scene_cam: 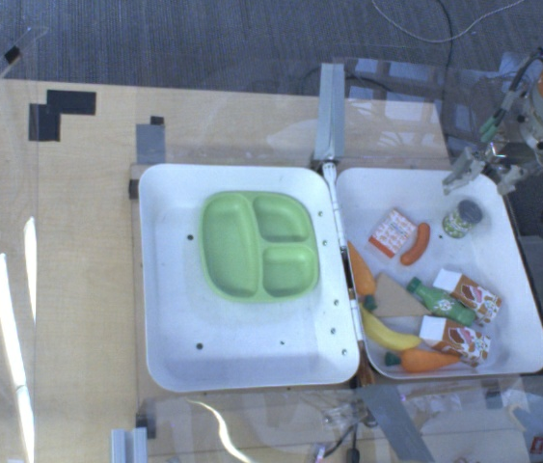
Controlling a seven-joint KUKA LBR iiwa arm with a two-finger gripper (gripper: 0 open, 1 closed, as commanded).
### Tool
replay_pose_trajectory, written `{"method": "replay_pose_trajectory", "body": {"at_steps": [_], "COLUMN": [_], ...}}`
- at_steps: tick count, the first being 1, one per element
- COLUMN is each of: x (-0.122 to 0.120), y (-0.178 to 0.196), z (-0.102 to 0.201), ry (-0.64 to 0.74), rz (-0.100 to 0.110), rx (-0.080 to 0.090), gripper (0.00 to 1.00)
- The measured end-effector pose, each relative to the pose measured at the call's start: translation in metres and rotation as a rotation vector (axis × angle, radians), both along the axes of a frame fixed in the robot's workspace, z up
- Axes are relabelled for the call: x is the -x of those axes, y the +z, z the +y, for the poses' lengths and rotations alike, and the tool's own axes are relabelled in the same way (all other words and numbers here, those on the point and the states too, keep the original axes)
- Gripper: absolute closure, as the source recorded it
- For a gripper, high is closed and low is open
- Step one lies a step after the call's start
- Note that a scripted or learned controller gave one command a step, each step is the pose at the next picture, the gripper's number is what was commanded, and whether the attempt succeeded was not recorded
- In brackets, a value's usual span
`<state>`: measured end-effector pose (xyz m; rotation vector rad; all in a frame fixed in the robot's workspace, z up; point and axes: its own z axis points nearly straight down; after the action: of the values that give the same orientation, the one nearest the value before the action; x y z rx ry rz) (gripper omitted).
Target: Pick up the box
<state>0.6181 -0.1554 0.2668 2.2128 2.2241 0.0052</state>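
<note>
A small orange and white box [393, 231] lies flat in the upper left part of the right bin [527, 287], beside a red sausage [416, 244]. Two patterned cartons [475, 297] [464, 340] lie lower right in the same bin. My gripper [477, 175] hangs over the bin's upper right rim, above and to the right of the orange box and just above a small green can [462, 218]. Its fingers are spread, open, with nothing between them.
The right bin also holds a green bottle [440, 300], a banana [387, 331], a carrot [430, 360], an orange piece [363, 273] and a brown card [396, 297]. A green divided plate [258, 246] lies in the left bin [170, 345].
</note>
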Motion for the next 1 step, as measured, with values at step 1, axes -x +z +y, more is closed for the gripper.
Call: {"method": "replay_pose_trajectory", "body": {"at_steps": [1], "x": [-0.0007], "y": [-0.1571], "z": [0.0543], "ry": [-0.139], "rz": [-0.003], "rx": [-0.002], "gripper": [0.0]}}
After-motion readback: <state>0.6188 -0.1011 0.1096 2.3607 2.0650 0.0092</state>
